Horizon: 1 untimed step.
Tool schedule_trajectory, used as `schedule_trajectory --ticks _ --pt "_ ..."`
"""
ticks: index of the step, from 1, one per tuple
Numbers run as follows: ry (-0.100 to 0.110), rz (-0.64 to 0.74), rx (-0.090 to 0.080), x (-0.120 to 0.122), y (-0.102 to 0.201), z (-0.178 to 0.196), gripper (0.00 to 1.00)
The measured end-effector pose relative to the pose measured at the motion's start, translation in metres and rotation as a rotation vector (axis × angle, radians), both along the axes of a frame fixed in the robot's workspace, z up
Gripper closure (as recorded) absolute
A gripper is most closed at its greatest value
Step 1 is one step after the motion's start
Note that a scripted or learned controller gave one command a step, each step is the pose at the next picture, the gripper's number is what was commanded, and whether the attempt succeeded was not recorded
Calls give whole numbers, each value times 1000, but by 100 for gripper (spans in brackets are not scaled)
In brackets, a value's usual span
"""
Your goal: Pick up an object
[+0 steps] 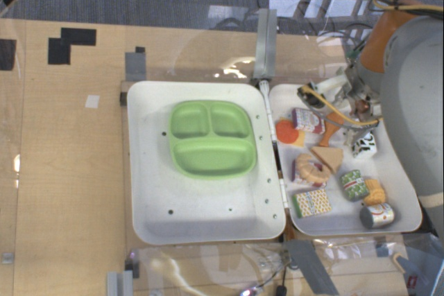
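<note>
While arm hangs over right bin (pixel 409 215) far corner, gripper (pixel 357 104) sits above clutter; its state cannot be told. Nearest thing: orange stand (pixel 334 127), just left and nearer camera. Green tray (pixel 211 138) alone in left bin (pixel 149 218).

Right bin (pixel 408 208) crowded with small items (little clearance); left bin's (pixel 149 149) margins open around green tray (pixel 211 138)
</note>
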<state>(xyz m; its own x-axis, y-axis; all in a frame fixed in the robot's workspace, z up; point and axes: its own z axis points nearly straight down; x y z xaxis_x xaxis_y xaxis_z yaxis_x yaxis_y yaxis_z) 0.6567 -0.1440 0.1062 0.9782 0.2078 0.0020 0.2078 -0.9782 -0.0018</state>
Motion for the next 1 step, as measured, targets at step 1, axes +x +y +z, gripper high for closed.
schedule_trajectory --ticks 1 --pt "-3 7 0 2 1 12 100"
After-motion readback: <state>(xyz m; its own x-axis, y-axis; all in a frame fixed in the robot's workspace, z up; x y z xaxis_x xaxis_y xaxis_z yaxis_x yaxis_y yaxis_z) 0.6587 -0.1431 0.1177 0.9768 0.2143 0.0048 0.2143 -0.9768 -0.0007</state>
